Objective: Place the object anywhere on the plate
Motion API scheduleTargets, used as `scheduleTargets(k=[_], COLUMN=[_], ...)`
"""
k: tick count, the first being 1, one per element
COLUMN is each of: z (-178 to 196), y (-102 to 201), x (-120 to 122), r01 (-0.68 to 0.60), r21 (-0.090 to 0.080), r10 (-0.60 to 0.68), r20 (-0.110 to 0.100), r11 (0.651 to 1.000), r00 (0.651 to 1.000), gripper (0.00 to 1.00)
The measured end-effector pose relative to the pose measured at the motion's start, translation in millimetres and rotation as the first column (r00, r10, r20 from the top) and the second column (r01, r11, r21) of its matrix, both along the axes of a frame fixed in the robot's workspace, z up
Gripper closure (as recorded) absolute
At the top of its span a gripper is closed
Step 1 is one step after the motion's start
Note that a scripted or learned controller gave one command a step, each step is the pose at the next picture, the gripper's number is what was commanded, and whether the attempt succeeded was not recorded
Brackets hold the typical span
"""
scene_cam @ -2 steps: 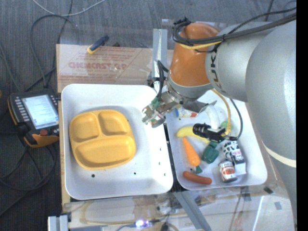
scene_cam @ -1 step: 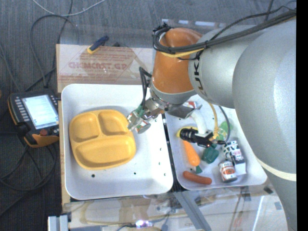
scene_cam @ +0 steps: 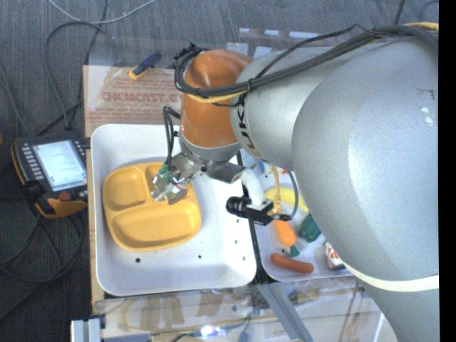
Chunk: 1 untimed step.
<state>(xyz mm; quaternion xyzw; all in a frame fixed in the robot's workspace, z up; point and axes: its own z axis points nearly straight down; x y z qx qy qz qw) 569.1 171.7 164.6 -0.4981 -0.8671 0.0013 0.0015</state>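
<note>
A yellow divided plate (scene_cam: 149,225) lies in the left white bin (scene_cam: 135,273). My gripper (scene_cam: 169,185) hangs low over the plate's upper right part, at the ridge between its compartments. A small green bit (scene_cam: 165,169) shows at the gripper's tip, and I cannot tell whether it is a held object or part of the tool. The grey arm with its orange band (scene_cam: 210,73) covers the space above and to the right.
The right bin (scene_cam: 303,276) holds a small orange carrot (scene_cam: 285,234), a red-brown sausage (scene_cam: 292,264), a yellow piece (scene_cam: 283,194) and a dark green item (scene_cam: 310,226). A control pendant (scene_cam: 48,164) lies on the floor to the left. Cardboard (scene_cam: 128,100) sits behind the left bin.
</note>
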Motion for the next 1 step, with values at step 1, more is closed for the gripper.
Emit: scheduleTargets(k=[1], z=[0.2], y=[-0.1], x=[0.2], r01=[0.000], r21=[0.001], r10=[0.000], r20=[0.001], r11=[1.000], r00=[1.000], gripper=[0.00])
